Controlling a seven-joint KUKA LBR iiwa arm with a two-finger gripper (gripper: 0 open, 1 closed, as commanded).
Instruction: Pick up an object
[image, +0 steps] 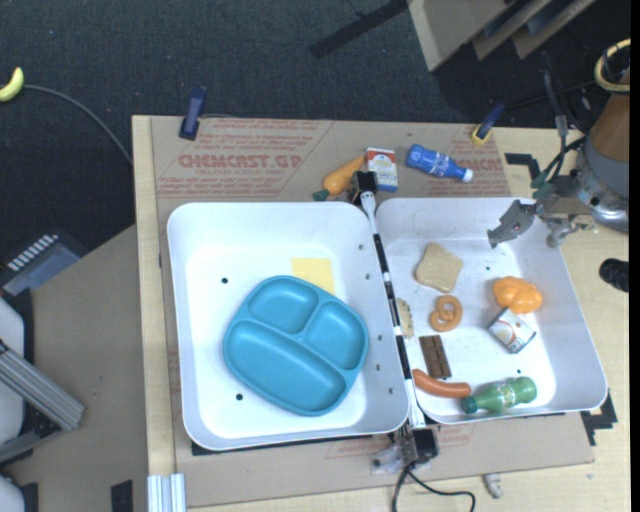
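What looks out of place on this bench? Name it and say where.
Three items lie outside the bins, on the board behind them: a blue bottle on its side, a small carton, and an orange piece. The green bottle in the right bin also lies toppled.

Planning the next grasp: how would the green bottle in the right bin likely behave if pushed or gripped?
The green bottle lies on its side, so a sideways nudge would probably roll it. Its rounded, glossy-looking body may slip between fingers. The sausage near its cap end might get shoved along.
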